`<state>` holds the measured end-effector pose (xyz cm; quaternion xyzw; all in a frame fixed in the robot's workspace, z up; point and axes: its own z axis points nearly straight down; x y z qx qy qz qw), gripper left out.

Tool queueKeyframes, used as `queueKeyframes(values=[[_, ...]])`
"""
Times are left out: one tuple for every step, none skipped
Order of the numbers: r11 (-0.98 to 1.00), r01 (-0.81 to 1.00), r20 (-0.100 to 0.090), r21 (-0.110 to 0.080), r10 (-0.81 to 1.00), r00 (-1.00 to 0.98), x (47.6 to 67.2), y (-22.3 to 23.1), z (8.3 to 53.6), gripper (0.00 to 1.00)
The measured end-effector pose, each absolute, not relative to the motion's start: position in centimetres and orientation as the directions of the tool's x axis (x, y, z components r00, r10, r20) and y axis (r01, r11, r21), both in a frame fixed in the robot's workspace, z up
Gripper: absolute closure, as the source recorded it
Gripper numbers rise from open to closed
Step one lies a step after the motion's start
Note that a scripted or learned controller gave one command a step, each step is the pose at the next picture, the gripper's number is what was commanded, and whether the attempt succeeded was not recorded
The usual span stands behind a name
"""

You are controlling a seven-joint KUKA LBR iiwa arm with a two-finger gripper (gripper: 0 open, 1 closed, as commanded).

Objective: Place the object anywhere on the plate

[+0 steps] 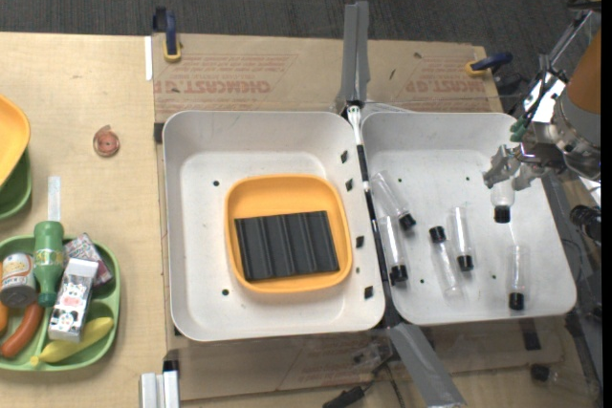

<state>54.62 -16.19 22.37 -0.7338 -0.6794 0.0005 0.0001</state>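
Observation:
An orange plate (287, 192) sits in the left white bin (191, 205) with a dark grey ridged block (286, 245) lying on it. My gripper (507, 171) is over the upper right part of the right bin (430, 134). A clear tube with a black cap (501, 205) hangs just below the gripper, cap end down. Its upper end sits between the fingers, which are shut on it. Several more clear black-capped tubes (394, 225) lie on the floor of the right bin.
A metal divider post (355, 53) rises between the two bins at the back. On the wooden bench to the left stand a green tray of toy food (57, 301) and an orange bowl (10, 143). Clamps hold the cardboard behind the bins.

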Motion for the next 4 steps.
queueKeyframes(values=[[0.061,0.998,-0.002,-0.001,0.998,-0.061,58.4,-21.8,22.5,1.0],[0.093,0.996,-0.002,0.0,0.996,-0.093,64.1,-22.2,31.1,1.0],[0.093,0.996,-0.002,0.0,0.996,-0.093,64.1,-22.2,31.1,0.0],[0.252,0.968,-0.002,-0.001,0.968,-0.252,60.0,-22.2,44.1,0.0]])
